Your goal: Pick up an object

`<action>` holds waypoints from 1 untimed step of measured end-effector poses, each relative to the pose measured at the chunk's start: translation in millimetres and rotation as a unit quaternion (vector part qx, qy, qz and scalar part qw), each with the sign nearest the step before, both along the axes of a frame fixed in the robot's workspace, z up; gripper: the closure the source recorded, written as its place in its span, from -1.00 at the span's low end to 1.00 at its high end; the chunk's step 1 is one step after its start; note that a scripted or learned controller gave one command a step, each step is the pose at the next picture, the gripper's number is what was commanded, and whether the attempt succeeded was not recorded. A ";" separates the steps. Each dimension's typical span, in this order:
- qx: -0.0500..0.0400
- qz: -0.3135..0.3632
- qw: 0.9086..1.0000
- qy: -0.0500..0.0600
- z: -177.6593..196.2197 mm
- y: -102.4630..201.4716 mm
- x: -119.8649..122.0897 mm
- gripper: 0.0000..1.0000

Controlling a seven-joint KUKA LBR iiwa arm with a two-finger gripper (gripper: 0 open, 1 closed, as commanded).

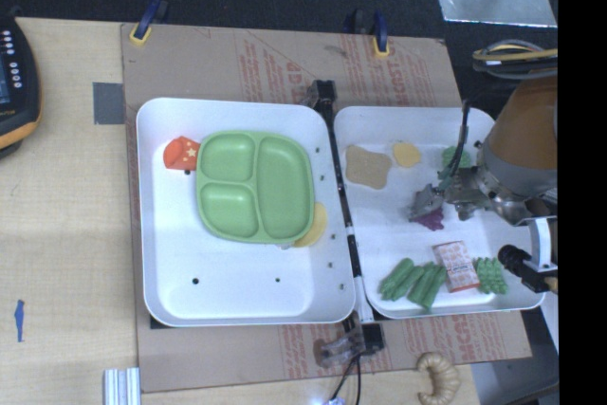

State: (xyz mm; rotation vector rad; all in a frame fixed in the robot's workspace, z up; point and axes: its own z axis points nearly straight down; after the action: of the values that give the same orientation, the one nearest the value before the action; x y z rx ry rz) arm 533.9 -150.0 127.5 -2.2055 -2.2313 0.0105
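Purple toy [432,220] lay mid-right bin [379,123], touching the claw [429,202] at its 12 o'clock; claw aperture could not be told. A sound grasp would probably need fingers straddling it, clear of the tan piece [368,167].

I see a cardboard sheet [237,57] under both bins, held by a yellow clamp [145,22] and a blue clamp [380,33] at its far edge. Black-and-orange pendant [14,81] sits at far left, grey tape patch [108,102] just beside the cardboard.
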 end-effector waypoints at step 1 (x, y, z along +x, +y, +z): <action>0.001 -0.002 1.000 -0.001 -37.2 27.2 18.3 -1.00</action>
State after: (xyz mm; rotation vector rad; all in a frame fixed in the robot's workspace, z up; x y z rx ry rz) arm 552.1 -122.8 90.3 -2.2095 -2.2277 0.0049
